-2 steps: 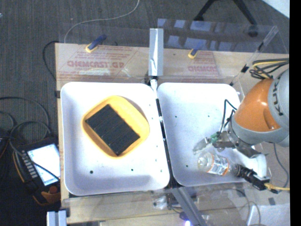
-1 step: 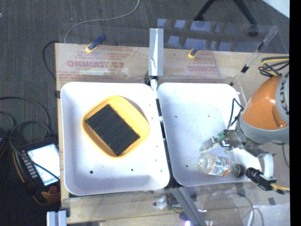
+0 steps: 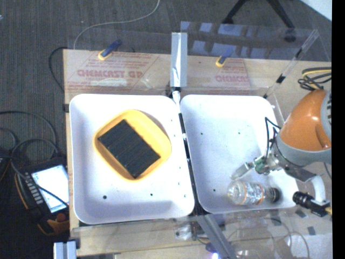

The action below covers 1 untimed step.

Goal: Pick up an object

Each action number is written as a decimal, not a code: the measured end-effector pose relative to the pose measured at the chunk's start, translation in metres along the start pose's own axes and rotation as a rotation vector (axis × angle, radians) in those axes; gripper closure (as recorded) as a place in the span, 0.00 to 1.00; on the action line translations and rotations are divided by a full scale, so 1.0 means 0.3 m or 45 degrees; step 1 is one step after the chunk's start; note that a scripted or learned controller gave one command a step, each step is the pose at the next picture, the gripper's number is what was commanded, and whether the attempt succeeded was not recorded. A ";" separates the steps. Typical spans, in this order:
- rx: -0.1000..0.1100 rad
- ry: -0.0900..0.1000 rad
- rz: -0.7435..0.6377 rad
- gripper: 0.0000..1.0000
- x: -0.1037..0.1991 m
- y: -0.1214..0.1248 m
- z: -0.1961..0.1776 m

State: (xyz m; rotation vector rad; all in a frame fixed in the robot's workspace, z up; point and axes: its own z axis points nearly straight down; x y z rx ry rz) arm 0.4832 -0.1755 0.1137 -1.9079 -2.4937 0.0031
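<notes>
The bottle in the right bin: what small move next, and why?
Probably lower the gripper slightly toward the near edge, onto the bottle. The bottle lies on its side in the right bin, just below the fingertips, and nothing is held yet.

"CHEMCAST GP" in red, on acrylic sheet [image 3: 116,73] behind bins

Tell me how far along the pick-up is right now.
Early stage. Done: the arm has reached into the right bin, with the claw just above the plastic bottle. Not yet done: the bottle lies on the bin floor, ungrasped. Left: close on it and lift.
</notes>
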 end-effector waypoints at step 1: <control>-0.002 0.000 0.036 0.00 0.084 0.025 -0.094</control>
